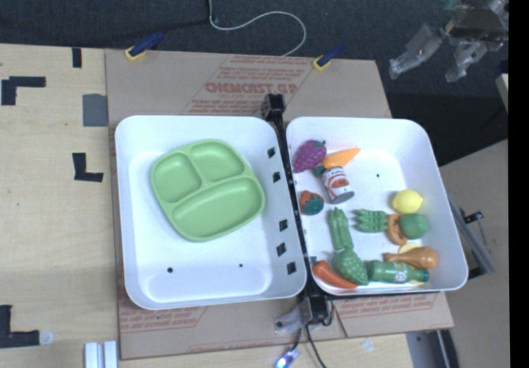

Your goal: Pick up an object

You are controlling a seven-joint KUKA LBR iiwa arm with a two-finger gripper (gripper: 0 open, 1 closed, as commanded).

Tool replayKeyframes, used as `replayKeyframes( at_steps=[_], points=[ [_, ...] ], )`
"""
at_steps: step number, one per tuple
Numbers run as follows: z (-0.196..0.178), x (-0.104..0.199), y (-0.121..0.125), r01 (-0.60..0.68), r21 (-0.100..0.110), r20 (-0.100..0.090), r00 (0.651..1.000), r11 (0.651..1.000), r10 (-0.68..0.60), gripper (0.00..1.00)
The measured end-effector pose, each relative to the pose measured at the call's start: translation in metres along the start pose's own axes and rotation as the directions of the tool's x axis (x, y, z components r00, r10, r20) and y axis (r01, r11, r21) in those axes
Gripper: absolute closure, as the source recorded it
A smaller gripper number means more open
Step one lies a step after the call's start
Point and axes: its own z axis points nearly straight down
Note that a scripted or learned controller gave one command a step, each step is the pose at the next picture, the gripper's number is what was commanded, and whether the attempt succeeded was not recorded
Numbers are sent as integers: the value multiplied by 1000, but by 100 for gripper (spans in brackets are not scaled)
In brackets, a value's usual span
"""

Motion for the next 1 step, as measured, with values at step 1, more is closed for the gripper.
replayKeyframes(
  at_steps=[1],
  points=[
    [-3, -5, 1, -8, 10, 3, 1000, 1000, 8, 100]
  ],
)
